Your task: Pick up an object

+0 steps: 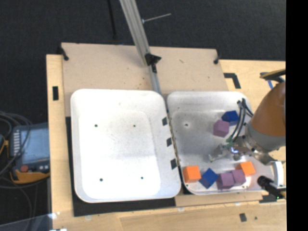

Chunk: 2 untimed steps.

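Camera view: gripper (pixel 220 153) over the right bin (pixel 192 105) floor, finger state indiscernible. Blocks crowd the near edge; purple pair (pixel 230 179) lies lengthwise along it

A single fixed camera looks down from above the bench (pixel 134 71) at a slant, set far enough back to take in both white bins whole: the left bin (pixel 82 143) and the right bin (pixel 192 105) side by side. The arm (pixel 272 117) enters from the right edge. Dark floor lies beyond the far side.
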{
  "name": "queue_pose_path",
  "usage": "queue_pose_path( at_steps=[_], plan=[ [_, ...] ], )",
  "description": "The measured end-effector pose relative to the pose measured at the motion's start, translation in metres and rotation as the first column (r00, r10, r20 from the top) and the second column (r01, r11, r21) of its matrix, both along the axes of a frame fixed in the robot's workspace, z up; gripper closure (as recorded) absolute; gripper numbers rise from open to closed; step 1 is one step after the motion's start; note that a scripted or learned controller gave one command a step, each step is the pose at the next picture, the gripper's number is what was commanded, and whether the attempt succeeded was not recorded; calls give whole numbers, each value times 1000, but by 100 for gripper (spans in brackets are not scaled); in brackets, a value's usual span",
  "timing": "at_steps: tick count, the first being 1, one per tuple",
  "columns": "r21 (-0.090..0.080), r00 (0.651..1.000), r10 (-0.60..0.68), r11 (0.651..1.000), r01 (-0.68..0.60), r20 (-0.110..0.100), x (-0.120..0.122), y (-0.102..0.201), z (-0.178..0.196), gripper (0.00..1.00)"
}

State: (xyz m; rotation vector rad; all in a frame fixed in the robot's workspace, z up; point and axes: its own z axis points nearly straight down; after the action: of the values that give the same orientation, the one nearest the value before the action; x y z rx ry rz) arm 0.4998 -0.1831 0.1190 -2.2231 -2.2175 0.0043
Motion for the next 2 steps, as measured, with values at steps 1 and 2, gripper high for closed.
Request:
queue_pose_path(
  at_steps=[1,2],
  plan=[
    [-2,1000,-1,1000,1,5,1,-2,-21,0],
    [-1,1000,-7,1000,7,9,2,-3,-9,100]
  ],
)
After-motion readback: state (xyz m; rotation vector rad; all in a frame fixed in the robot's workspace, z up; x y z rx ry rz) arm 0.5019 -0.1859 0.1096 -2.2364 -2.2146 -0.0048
